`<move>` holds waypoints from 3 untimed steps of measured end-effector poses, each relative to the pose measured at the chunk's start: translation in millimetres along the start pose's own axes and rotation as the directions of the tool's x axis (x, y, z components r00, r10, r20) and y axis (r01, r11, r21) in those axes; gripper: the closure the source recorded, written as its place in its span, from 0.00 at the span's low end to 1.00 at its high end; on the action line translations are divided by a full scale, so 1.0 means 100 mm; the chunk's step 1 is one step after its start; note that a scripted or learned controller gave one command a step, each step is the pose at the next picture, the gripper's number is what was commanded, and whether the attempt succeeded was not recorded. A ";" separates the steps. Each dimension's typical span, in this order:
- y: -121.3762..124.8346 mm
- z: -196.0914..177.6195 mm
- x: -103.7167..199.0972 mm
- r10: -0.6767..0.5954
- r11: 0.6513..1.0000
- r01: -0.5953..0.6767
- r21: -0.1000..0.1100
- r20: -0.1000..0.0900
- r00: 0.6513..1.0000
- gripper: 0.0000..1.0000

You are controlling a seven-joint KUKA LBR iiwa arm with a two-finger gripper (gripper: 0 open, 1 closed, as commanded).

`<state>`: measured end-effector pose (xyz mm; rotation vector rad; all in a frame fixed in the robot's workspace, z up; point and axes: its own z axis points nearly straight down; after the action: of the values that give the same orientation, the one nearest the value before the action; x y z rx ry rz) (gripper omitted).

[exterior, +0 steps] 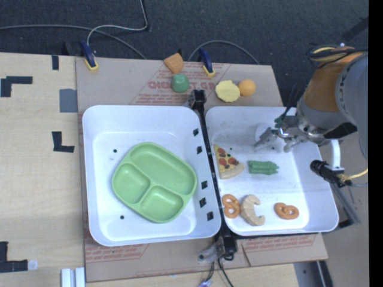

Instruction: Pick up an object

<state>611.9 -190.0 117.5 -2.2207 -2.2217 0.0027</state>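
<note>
Right bin (311, 220): tool (267, 137) above green toy (263, 168).

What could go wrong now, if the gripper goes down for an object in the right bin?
The gripper hangs over bare floor above the green toy, so a straight descent would likely close on nothing. The pizza slice lies against the right bin's left wall, leaving a finger little room. The croissant and a pretzel touch, so one may drag the other.

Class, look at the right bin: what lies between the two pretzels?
In the camera view, a tan croissant lies between the left pretzel and the right pretzel.
</note>
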 end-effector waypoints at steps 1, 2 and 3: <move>-0.57 0.31 0.54 0.000 1.000 0.000 -0.003 0.000 1.000 0.00; -0.42 0.31 0.34 -0.001 1.000 0.001 -0.005 -0.001 1.000 0.00; -0.42 0.21 0.33 0.000 1.000 0.000 -0.008 0.002 1.000 1.00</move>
<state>569.9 -157.2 96.7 -2.2251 -2.2269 -0.0034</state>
